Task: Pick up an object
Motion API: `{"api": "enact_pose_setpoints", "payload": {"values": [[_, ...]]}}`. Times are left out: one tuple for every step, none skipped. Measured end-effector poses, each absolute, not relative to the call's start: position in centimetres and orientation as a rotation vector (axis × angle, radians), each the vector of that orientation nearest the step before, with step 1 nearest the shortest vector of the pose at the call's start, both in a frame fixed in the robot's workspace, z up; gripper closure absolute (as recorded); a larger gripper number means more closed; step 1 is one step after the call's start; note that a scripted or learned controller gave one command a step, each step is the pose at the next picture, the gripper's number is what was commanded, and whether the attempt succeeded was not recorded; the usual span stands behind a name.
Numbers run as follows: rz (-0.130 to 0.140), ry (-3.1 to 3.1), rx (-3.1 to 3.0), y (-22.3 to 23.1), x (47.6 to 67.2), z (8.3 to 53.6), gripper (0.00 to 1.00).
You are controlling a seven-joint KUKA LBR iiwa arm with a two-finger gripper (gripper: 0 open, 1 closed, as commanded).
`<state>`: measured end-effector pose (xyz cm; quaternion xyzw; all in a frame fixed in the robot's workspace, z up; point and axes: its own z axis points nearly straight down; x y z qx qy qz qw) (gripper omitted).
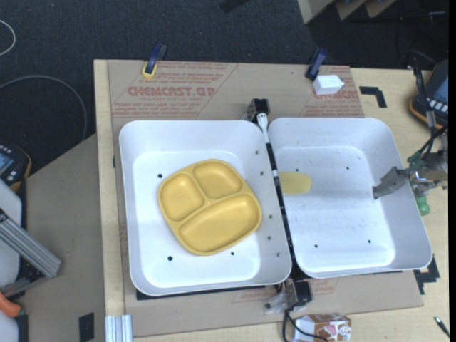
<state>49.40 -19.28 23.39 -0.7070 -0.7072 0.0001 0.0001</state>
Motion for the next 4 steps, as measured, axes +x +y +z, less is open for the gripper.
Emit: {"api": "enact_pose_setpoints", "payload": {"values": [[-0.018, -2.238, -2.228, -14.4, 48.1, 42.7, 0.0], [-0.013, -2.234, -2.23, -14.3, 48.0, 54.2, 0.0], [-0.004, -2.229, -2.225, -14.2, 48.0, 54.7, 1.0], [0.004, -2.228, -2.205, -3.8, 48.0, 48.2, 1.0]]}}
